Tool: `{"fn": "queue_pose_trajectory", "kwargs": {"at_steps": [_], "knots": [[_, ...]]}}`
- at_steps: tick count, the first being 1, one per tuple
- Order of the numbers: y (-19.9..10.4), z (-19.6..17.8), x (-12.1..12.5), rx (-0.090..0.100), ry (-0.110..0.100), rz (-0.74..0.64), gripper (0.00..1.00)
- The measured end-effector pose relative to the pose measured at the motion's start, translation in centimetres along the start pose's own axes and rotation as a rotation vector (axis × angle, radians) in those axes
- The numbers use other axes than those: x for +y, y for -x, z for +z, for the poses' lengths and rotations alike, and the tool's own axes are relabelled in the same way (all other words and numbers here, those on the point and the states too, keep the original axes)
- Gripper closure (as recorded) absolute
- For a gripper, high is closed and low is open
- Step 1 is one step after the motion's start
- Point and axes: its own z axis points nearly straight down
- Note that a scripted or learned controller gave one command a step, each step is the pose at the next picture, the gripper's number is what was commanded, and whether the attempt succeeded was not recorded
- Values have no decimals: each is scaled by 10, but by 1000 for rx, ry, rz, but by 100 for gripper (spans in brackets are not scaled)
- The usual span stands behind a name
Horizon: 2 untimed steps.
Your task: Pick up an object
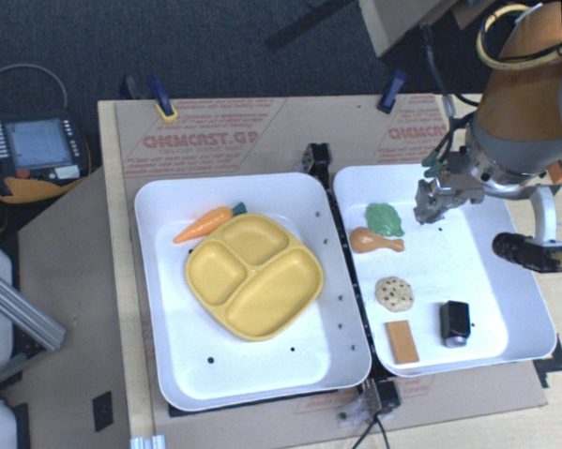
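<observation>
Over the right bin (517,253), the tool (431,204) hangs near the far wall; whether it is wide or narrow cannot be told. Just to its left lies a green leafy piece (384,219), with a tan drumstick (374,241) touching that piece's near edge. Nearer the camera than the tool sit a cookie (395,294), an orange-brown block (401,341) and a black object (454,321). Well to the tool's left, the other bin (163,300) holds a yellow divided plate (254,277) and a carrot (202,224).

A handheld control pendant (35,152) with a screen lay at upper left; blue clamps (162,98) gripped the brown board (257,126).
</observation>
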Motion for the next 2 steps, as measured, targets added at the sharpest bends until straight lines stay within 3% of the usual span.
{"fn": "queue_pose_trajectory", "kwargs": {"at_steps": [2], "knots": [[-109, 18, 16, 0, -4, 2, 100]]}}
